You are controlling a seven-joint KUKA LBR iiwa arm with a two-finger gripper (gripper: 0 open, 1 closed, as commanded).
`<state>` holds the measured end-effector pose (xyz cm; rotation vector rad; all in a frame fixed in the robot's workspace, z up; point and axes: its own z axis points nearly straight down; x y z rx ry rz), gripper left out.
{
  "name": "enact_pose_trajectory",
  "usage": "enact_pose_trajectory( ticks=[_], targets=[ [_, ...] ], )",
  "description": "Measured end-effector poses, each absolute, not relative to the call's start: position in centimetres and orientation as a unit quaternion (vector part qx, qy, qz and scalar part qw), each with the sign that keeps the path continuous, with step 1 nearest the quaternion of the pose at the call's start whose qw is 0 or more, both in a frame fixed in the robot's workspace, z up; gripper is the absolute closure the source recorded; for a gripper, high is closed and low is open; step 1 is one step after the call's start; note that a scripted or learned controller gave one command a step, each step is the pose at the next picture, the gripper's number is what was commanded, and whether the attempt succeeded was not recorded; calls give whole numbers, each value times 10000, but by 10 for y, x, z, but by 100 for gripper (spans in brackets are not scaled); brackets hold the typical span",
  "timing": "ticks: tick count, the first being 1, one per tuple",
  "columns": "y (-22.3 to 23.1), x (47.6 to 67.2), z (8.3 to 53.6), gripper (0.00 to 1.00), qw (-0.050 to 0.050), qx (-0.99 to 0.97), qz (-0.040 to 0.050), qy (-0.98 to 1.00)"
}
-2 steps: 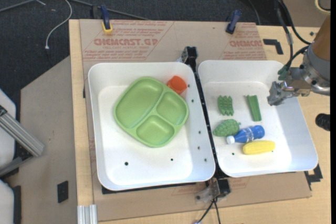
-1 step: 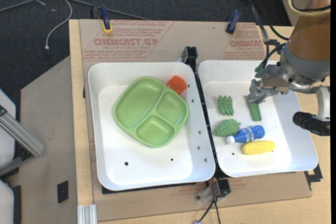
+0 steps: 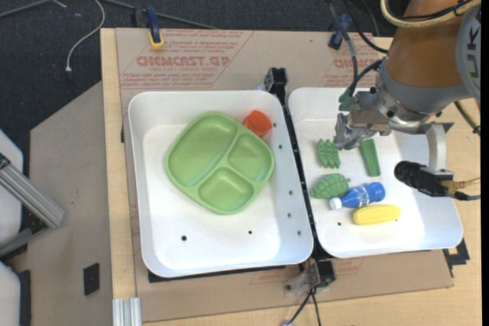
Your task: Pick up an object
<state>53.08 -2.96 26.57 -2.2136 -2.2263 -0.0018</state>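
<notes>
One spiky green toy (image 3: pixel 328 153) just beside hand (image 3: pixel 349 140), right bin (image 3: pixel 428 239), grip unclear

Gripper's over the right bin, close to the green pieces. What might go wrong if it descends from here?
1. The gripper hangs between the spiky green toy and the green bar. Coming down, it may land between them and grasp neither, or knock one aside.
2. The bumpy green piece, blue bottle and yellow piece lie close together, so a nudge would likely shove one into its neighbours.
</notes>
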Motion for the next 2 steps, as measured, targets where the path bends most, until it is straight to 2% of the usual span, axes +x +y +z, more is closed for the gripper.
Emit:
enact_pose_trajectory(
  ticks=[2],
  targets=[
    [74, 535, 262, 100, 6, -7051, -7, -7091]
  ],
)
